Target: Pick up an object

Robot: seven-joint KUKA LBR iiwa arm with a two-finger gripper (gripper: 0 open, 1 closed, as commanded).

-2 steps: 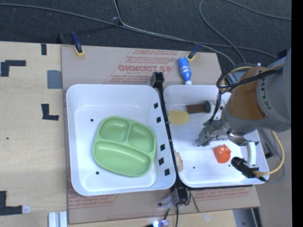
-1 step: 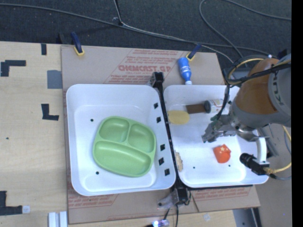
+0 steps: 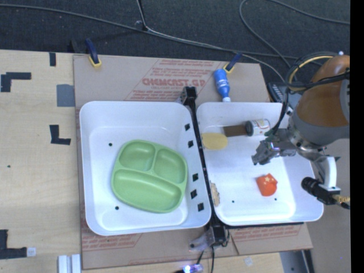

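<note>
While the tool point(image 3: 263, 154), its opening impossible to judge, hovers in approach, a small orange plastic block point(image 3: 267, 184) lies just below it; next, descend.

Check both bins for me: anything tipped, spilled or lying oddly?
Nothing spilled. The brown cylindrical bottle lies on its side in the right white bin, beside a pale yellow piece. The green divided plastic plate sits flat.

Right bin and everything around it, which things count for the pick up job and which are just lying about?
For the job:
claw
orange object
yellow piece
brown bottle
right bin

Lying about:
green divided plate in the left bin
blue clamp
cables
</note>
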